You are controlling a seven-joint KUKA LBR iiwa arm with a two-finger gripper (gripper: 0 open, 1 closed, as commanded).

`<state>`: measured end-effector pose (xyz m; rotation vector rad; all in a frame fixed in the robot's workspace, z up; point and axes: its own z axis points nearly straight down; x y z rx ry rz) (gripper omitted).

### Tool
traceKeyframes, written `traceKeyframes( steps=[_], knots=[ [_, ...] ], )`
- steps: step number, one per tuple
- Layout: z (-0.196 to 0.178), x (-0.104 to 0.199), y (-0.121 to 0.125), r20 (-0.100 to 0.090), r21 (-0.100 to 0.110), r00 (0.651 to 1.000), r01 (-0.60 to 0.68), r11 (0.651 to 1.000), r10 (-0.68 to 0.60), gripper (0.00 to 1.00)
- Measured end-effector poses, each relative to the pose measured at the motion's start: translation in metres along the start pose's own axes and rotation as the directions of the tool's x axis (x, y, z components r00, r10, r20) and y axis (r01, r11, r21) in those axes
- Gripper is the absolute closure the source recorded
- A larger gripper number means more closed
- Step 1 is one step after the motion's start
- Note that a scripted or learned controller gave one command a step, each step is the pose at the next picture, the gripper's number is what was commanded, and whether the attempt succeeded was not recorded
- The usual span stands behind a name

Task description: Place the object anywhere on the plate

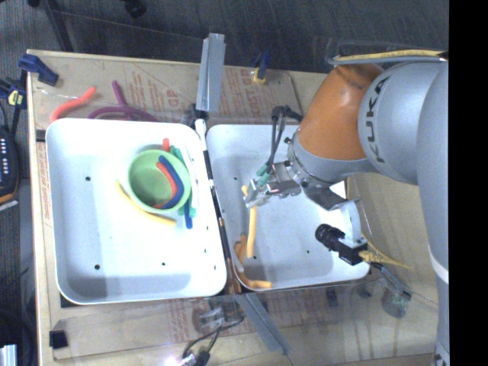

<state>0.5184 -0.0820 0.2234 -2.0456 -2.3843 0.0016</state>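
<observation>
A green plate rests in the left bin, toward its back right. On the plate lie a red curved piece and a blue curved piece; a yellow strip pokes out from under its front rim. My gripper hangs low over the left part of the right bin. It is right at the far end of a long orange-yellow stick that lies on the bin floor. Something small and teal shows by the gripper's body.
More orange pieces lie by the right bin's left wall and front edge. Behind the left bin, an orange tube and a purple tube lie on the bench. A metal bar stands at the back between the bins.
</observation>
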Motion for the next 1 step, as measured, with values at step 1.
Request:
traceKeyframes(
  steps=[1],
  knots=[
    [0.0, -0.0001, 0.0, 0.0, 0.0, 1.0, 0.0, 1.0, 0.0, 0.0]
  ],
)
